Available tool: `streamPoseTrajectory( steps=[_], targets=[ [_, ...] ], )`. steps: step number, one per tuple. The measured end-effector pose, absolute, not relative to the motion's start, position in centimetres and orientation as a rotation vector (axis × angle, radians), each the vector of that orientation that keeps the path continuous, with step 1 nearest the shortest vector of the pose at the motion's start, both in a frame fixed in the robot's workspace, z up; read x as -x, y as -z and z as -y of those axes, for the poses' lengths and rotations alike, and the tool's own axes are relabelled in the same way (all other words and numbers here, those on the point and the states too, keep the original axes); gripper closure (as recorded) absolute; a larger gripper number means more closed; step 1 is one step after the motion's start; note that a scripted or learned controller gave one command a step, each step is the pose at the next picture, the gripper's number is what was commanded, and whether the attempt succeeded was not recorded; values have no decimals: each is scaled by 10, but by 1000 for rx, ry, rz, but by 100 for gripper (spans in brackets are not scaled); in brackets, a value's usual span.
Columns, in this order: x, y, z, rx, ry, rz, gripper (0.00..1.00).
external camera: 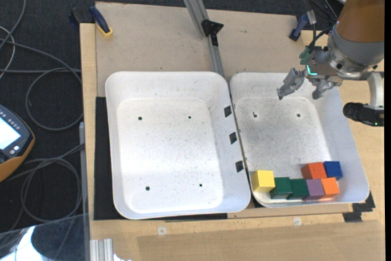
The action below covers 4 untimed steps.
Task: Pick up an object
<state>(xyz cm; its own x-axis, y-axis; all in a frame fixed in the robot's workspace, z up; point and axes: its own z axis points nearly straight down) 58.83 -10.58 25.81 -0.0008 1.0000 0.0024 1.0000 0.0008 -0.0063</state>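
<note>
- The gripper (303,87) hung over the right bin's (345,137) far edge, fingers spread apart and gripping nothing, likely staged for a descent.
- All the blocks (299,183) crowded together along that bin's near wall, well apart from it; the yellow block (264,179) sat at the row's left end.
- The left bin (122,95) lay alongside.

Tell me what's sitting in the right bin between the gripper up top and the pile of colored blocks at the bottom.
Nothing. In the camera view, bare speckled bin floor separates the gripper from the blocks along the near wall.
</note>
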Motion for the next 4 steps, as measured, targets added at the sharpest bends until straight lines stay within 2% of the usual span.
streamPoseTrajectory(
  steps=[1,4],
  targets=[
    [-589,-261,106,2219,0,2221,0],
    [-596,-96,112,2217,-6,2217,0]
  ],
)
